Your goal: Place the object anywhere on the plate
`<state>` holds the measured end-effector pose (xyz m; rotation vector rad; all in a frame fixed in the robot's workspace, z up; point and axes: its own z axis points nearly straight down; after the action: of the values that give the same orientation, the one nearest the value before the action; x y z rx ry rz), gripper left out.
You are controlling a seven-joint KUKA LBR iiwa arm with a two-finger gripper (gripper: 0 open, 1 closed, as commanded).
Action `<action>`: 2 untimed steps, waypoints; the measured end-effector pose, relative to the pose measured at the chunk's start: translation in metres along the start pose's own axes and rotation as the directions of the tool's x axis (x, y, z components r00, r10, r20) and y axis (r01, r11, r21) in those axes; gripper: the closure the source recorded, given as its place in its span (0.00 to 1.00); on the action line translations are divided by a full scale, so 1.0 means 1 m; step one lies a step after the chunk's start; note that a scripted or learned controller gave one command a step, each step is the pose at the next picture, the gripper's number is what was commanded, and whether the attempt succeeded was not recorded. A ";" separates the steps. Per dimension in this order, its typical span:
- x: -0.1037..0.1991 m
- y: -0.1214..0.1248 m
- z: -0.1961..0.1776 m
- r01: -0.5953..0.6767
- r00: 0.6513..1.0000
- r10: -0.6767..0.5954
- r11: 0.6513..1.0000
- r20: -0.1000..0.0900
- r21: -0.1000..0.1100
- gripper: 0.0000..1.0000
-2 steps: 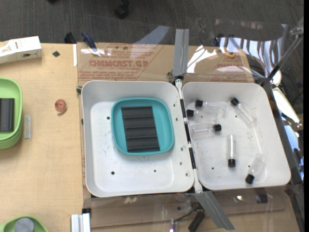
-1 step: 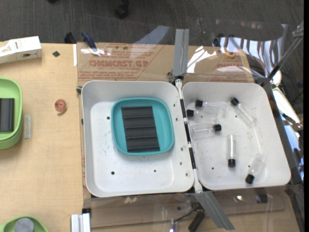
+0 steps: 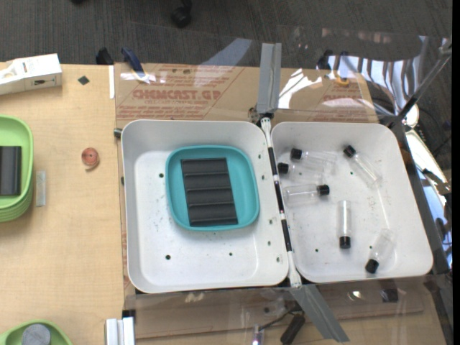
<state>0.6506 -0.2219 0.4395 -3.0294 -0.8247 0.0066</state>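
- Camera view: teal plate lies in the left bin, bearing a dark ridged block
- Right bin: clear vials with black caps lie scattered, apart from the plate
- Gripper state: cannot be told

We seem to be in a lab set up in an office: clear capped vials lie in a white bin on a wooden counter, with carpet and chair casters along the top of the frame.
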 end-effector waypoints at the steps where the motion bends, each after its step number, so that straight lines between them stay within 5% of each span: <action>1: -0.001 0.000 0.000 -0.129 0.992 0.129 0.992 -0.001 0.000 0.00; 2: 0.000 0.001 -0.001 -0.283 0.959 0.283 0.959 -0.002 0.000 0.00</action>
<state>0.6508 -0.2225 0.4404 -3.1163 -0.3835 0.0040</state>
